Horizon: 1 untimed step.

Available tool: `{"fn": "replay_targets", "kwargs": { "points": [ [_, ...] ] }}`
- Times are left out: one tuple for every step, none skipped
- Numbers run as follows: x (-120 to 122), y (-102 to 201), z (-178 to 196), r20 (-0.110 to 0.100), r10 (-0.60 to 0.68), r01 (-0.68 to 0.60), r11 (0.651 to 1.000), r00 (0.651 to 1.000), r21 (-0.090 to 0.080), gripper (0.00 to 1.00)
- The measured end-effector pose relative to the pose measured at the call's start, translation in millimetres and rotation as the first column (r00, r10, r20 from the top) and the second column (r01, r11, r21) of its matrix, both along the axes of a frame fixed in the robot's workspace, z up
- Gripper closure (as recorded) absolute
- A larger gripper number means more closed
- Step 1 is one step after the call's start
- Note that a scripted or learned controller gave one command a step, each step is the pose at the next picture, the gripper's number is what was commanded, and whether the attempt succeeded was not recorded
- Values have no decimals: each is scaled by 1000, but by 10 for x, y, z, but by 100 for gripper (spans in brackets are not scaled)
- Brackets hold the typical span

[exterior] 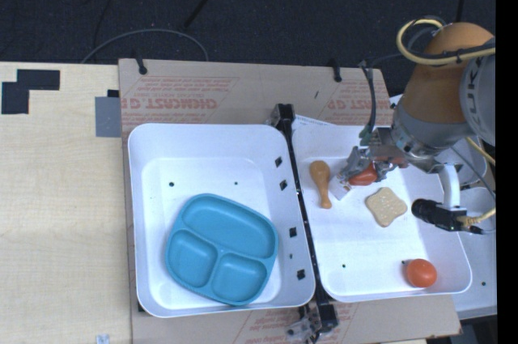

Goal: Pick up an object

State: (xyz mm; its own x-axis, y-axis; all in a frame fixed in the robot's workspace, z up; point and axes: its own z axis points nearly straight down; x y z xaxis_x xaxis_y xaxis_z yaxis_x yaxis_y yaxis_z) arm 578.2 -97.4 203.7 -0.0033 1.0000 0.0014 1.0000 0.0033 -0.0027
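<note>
Two bins: the left bin and the right bin sit side by side on the bench, both white and shallow, divided by a black strip.
Left bin contents: a blue sectioned plate lies flat at the near side, three compartments facing up.
Arm: the grey arm with its orange band reaches in from the right and leans down over the far part of the right bin.
Gripper: the gripper is down low in the right bin, right against a small red object.
Jaws: too cluttered to read, so whether they are apart or together cannot be told, and a hold on the red object cannot be confirmed.
Drumstick: a tan toy drumstick lies just left of the gripper, close to the divider.
Toast: a slice of toy toast rests just beside the gripper on its near right.
Orange ball: an orange ball sits in the near right corner of the right bin, well apart from the gripper.
</note>
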Motion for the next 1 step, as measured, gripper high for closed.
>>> {"fn": "replay_targets", "kwargs": {
  "points": [
    [23,440,86,1,1,-1,1000,1000,0,100]
  ]
}}
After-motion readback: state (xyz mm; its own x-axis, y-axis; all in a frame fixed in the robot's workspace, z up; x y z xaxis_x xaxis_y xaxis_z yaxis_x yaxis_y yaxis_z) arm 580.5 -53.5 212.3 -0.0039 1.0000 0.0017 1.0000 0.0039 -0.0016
